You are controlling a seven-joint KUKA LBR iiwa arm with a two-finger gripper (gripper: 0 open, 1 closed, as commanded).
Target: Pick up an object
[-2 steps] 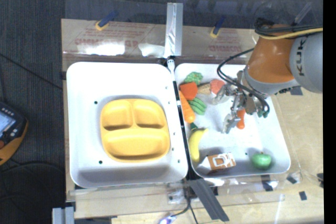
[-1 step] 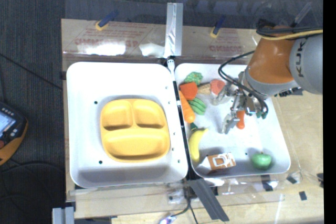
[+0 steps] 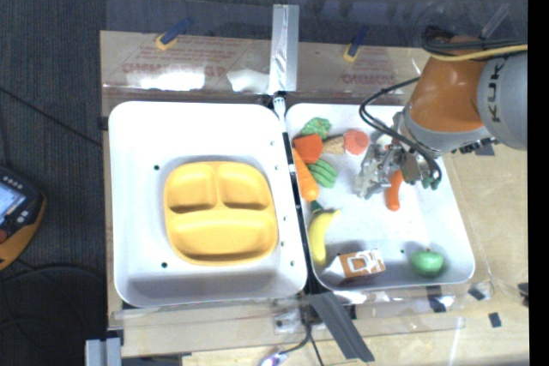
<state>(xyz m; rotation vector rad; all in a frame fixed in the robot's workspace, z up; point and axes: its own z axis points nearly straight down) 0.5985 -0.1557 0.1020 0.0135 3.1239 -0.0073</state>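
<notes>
My gripper (image 3: 378,173) hangs low over the middle of the right bin (image 3: 455,223), under the orange-banded wrist (image 3: 446,99). A small red-orange stick-shaped piece (image 3: 393,194) lies right at the gripper's lower right side; whether it is gripped cannot be seen. To the left are an orange carrot piece (image 3: 306,148), a second carrot (image 3: 304,183), a green pickle (image 3: 325,174), a leafy green piece (image 3: 316,127) and a red round piece (image 3: 356,140). Along the front lie a banana (image 3: 319,234), a small brown box (image 3: 360,264) and a green apple (image 3: 427,261).
The left bin (image 3: 137,150) holds a yellow divided tray (image 3: 221,210). A ridge (image 3: 292,201) separates the two bins. Black cables (image 3: 377,103) loop beside the wrist. Bare white floor shows in the right bin's right half, around (image 3: 429,214).
</notes>
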